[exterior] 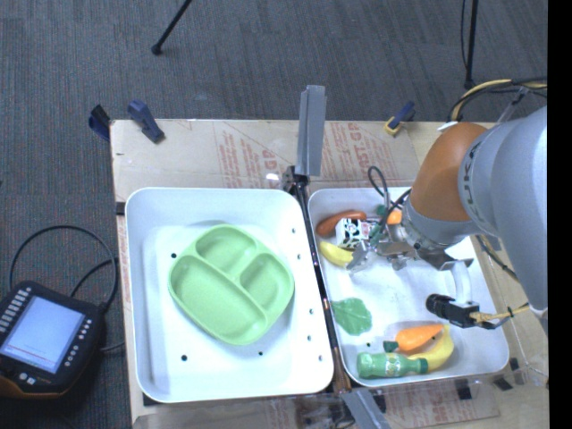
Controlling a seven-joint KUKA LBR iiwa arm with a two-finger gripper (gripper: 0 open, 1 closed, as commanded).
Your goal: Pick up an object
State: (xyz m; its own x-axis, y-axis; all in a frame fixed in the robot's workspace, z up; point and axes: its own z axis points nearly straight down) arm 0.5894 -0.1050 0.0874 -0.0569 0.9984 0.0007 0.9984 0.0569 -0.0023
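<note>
— Around the hand (365, 256)?
— Crowded. Right bin (497, 329): a yellow banana (335, 254) touching the hand's left side, a black-and-white cow-patterned toy (355, 231) and a brown sausage-shaped piece (340, 219) just behind it, toward the far wall. Green leaf (352, 315) lying nearer the front, apart. In the front corner, a carrot (420, 336) resting on a second banana (440, 352), with a green bottle (391, 364) on its side just beside them.
— Left bin (143, 239)?
— Holds a green divided plate (231, 283), tilted, well apart from the hand.
— State of the hand?
— Lowered by the yellow banana and cow toy; open or closed, cannot tell. Nothing seen gripped.
</note>
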